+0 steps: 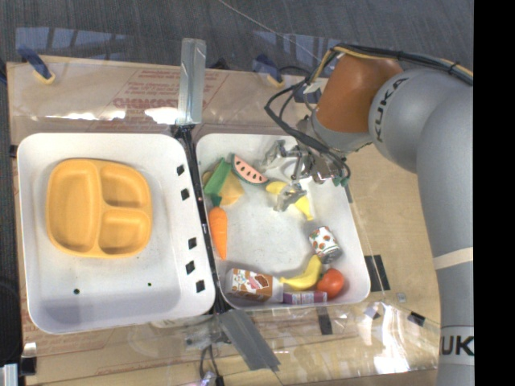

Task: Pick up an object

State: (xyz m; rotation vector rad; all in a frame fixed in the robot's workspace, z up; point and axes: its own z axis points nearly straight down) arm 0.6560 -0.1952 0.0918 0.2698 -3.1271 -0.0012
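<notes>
Nearest in the right bin (360, 252) lie a tomato (331, 283), a banana (303, 274) and a small can (323, 243). Further back, the pincer (291, 191) hangs low over a small yellow toy piece (302, 207), probably light, hard and slick, best pinched across its narrow middle. Whether the pincer is parted or closed I cannot tell.
</notes>
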